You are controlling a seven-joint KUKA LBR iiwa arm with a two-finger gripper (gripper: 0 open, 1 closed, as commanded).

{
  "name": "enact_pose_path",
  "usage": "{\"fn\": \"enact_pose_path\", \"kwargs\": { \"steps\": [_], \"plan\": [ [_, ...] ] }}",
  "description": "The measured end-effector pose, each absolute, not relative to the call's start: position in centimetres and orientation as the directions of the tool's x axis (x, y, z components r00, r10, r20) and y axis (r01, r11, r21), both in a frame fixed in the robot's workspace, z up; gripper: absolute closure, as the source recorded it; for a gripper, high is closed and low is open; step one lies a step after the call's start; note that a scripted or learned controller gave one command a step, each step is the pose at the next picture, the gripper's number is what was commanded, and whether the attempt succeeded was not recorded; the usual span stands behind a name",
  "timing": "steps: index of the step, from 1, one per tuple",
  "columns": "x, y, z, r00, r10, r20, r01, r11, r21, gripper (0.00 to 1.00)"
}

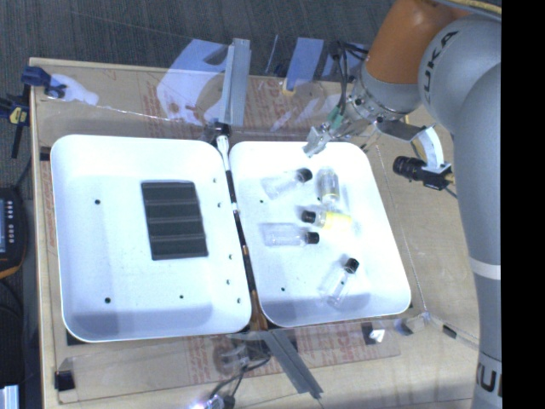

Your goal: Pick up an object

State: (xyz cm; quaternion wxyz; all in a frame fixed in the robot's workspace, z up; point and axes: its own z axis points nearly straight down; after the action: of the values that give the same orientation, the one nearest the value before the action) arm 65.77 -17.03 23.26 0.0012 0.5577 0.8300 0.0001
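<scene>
The pincer (317,141) hung over the far rim of the right bin (387,228), close under the arm's orange band (400,37). Its tips were small and blurred against the bin's white wall, so I could not tell how they stood, and nothing showed between them.

The things to be picked lay in that same bin, all of them nearer the camera than the pincer. Closest was a clear vial with a black cap (284,181), just below the pincer and slightly to the picture's left, its long axis running nearly level across the picture, cap toward the right. Beside it, almost straight below the pincer, stood or lay a stubby clear bottle (328,184). Farther off came a yellow-bodied vial (328,219) and another clear vial (288,236), both lying crosswise, and farthest of all a slanted vial (340,279) near the bin's front wall.

I judged the move would turn on a short drop toward the camera onto the nearest vial, the pincer closing across its narrow width. The left bin (72,228) held a dark ribbed slab (174,220), well apart from the pincer.
</scene>
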Motion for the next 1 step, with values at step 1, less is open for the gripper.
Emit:
{"fn": "enact_pose_path", "kwargs": {
  "steps": [1],
  "plan": [
    [65.74, -17.03, 23.16, -0.378, 0.926, -0.001, 0.926, 0.378, 0.000, 0.00]
  ]
}}
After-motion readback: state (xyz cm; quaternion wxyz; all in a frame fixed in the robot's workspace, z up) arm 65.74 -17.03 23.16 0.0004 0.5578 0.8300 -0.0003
